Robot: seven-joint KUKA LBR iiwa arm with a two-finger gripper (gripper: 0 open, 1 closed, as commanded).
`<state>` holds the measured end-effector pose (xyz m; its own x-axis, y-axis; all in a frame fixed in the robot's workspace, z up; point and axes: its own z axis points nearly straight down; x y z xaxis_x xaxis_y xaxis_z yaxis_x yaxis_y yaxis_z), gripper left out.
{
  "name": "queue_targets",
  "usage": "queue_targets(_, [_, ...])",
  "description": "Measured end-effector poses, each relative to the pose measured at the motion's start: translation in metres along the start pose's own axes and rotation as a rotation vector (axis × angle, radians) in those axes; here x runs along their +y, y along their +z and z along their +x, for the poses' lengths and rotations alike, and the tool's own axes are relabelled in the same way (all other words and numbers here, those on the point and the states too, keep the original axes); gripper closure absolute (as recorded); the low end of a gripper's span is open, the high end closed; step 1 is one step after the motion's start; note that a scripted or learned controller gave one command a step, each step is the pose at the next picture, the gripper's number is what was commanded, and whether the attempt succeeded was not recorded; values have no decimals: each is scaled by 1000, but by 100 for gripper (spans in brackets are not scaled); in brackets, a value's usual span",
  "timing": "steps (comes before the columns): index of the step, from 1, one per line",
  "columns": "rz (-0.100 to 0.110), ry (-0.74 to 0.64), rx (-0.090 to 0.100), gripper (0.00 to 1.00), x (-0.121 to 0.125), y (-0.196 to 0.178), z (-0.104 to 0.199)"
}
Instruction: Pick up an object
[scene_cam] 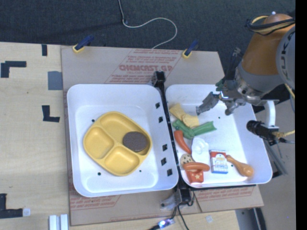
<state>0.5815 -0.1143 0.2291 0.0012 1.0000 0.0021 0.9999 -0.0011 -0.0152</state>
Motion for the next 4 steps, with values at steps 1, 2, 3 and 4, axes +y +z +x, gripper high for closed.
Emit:
queue_targets(1, [-13,-3,-1,0,2,-8,0])
queue_targets(2, [-9,-2,-3,0,0,47,-10])
queue_targets(3, [-8,-2,-2,0,-9,98,-13])
queue_targets(4, [-13,-3,-2,0,-9,147,-12])
